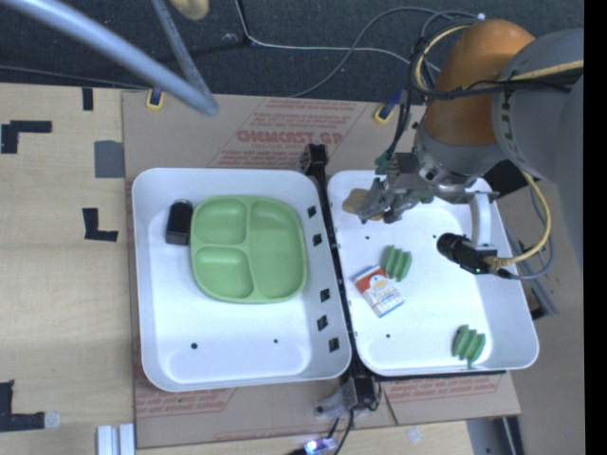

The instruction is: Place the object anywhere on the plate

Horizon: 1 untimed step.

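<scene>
Carton [379, 292], small, light and stiff, suits a pinch across its short sides; gripper [377, 204] jaw state I cannot tell.

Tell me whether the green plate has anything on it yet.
Nothing on it. The green plate shows all three compartments bare; the small carton and both green pieces lie in the right bin.

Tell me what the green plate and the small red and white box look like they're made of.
Green plate: probably molded plastic, matte, with smooth rounded divided compartments. Small box: likely printed cardboard, judging by flat faces and crisp edges, though too small to be sure.
</scene>
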Each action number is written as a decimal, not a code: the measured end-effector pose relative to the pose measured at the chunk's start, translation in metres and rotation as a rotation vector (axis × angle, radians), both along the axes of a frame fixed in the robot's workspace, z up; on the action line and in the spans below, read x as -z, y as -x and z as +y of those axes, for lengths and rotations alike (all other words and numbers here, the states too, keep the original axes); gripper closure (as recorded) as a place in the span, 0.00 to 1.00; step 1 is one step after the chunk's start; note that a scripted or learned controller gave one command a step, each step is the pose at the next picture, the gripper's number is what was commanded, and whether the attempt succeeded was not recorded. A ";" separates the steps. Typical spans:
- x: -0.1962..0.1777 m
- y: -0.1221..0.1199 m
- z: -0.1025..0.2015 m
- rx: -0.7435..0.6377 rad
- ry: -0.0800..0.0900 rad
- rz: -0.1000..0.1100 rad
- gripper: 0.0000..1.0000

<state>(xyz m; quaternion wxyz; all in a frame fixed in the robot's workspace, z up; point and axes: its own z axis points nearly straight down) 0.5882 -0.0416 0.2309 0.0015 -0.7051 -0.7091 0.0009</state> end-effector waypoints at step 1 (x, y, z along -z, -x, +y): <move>0.002 0.003 0.064 -0.002 -0.001 -0.001 1.00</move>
